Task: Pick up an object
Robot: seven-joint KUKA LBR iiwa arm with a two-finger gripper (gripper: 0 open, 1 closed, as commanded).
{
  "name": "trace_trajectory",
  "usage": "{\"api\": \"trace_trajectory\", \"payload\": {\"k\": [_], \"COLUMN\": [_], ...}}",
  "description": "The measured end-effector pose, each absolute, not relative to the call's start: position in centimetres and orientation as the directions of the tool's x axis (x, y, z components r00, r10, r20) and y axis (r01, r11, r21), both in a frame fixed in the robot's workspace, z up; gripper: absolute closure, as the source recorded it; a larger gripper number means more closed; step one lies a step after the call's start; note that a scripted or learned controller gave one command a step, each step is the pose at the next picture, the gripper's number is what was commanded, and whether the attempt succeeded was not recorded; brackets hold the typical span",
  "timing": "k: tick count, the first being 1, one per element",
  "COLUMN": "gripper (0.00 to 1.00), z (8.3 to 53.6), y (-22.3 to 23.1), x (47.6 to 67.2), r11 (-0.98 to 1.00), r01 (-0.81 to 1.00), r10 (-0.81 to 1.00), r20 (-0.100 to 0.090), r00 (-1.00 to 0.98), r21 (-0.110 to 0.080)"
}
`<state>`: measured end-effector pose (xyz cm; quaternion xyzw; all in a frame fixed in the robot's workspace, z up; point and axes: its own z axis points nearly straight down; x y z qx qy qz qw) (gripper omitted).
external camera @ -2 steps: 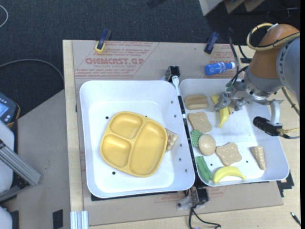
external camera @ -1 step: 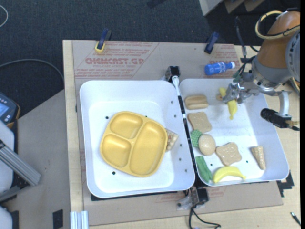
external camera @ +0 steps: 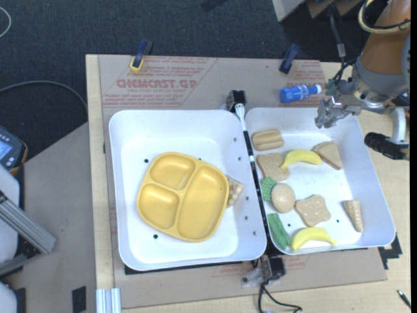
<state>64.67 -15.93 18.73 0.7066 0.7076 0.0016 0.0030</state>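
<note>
toy food lies in right bin; gripper hovers over its back edge, finger state can't tell.

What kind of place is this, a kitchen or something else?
Probably a robot test bench in a lab, not a kitchen. Two white bins sit on a board held by clamps, the food in the right bin, such as the banana, looks like toys, and a robot arm reaches in.

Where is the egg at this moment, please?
In the camera view the egg lies in the right bin, near its left wall, beside the green item and left of the toast slice.
</note>
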Motion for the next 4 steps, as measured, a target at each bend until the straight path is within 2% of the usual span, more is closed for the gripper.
{"api": "trace_trajectory", "payload": {"k": [1,3,4], "gripper": [1.00,1.00,1.00], "z": [22.8,21.1,22.6], "y": [-15.9,-5.8,-0.7], "x": [64.8,63.8,64.7], "r11": [0.001,0.004,0.004], "r01": [1.000,1.000,1.000], "r10": [1.000,1.000,1.000], "r20": [-0.002,0.002,0.000], "r00": [-0.001,-0.004,-0.004], "r21": [0.006,-0.003,0.003]}}
